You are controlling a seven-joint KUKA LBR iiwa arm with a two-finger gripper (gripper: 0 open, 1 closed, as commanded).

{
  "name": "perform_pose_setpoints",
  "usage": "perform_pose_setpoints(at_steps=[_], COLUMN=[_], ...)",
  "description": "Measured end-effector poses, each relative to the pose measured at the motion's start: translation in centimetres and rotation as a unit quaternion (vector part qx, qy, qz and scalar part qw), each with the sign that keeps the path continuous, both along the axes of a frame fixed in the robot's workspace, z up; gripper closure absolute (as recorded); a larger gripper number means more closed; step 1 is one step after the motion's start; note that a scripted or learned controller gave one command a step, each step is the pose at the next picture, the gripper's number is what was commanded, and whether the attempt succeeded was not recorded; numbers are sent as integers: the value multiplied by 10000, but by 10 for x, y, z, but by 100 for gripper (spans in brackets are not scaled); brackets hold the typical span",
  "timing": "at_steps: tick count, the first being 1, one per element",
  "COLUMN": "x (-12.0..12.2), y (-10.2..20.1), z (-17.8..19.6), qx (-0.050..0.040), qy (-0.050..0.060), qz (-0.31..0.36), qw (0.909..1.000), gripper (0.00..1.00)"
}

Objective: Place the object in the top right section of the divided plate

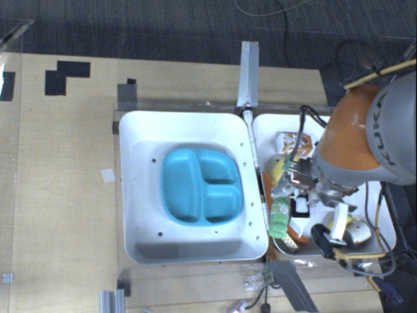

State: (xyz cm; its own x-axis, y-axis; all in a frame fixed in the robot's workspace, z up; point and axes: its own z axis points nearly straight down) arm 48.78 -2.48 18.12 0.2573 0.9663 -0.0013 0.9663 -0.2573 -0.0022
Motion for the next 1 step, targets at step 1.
perform_pose_setpoints(at_steps=[1], x=[7], y=[-25], z=[50], qx=[-4], qy=[-11], qz=[-553], qw=[9985], gripper=[100])
